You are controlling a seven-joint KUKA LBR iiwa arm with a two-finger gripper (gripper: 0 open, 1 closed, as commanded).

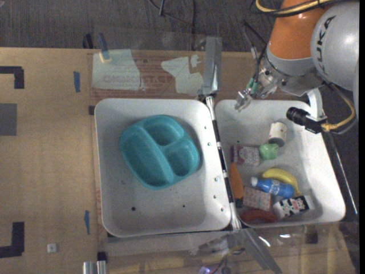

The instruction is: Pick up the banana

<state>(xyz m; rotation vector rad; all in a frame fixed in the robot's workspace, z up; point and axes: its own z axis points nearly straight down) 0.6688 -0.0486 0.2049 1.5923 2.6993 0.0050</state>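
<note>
The yellow banana lies in the right bin, toward its lower right, just above a blue bottle. My gripper hangs over the bin's top left corner, well up and to the left of the banana. Its fingers point down and left with a small gap between them and nothing in it.
Around the banana sit a green object, a white can, a pink packet, an orange carrot, a small carton, a red item and a black-and-white box. The left bin holds a teal divided plate.
</note>
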